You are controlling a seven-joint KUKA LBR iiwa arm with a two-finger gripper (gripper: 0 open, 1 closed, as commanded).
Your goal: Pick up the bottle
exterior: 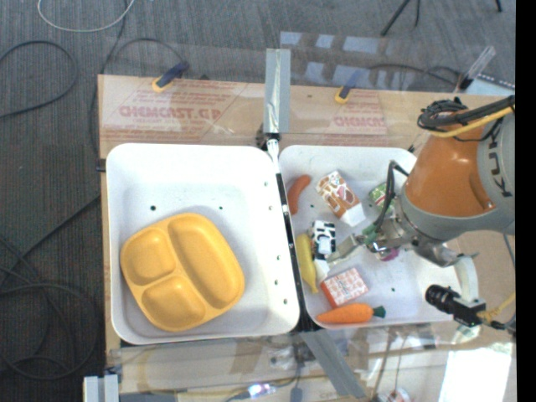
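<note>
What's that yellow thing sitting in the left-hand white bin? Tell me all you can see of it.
It is a yellow tray, plastic by its look, with rounded corners and three shallow compartments: one long one and two smaller ones, parted by raised ridges. It lies flat and face up on the floor of the left bin, turned at a slant, towards the near side. Nothing lies in it, and nothing else touches it.

Two white bins sit side by side: the left bin [126, 174] and the right bin [402, 304]. The left one holds one yellow divided plate [182, 270]. The right one holds two cartons [337, 193], one carrot [345, 314], one banana [306, 262], one red sausage [298, 193] and one black-and-white item [323, 239].
</note>
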